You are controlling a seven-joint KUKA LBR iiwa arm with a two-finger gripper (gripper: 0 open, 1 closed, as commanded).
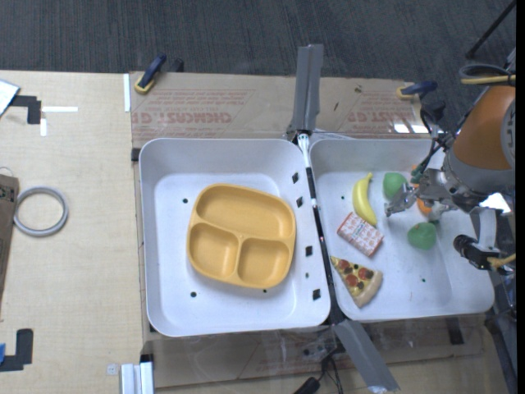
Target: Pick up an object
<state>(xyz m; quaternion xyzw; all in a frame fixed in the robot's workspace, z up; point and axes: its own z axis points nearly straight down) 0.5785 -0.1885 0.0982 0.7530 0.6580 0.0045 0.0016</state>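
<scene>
My gripper hangs over the right part of the right bin, with its fingers spread open. A small orange object sits between the fingers; whether they touch it I cannot tell. A green round object lies just left of the gripper and another green one just below it. Further left in the same bin lie a yellow banana, a pink and red packet and a pizza slice.
The left bin holds a yellow divided plate. A grey divider bar stands between the bins at the back. A roll of tape lies on the bench at the far left.
</scene>
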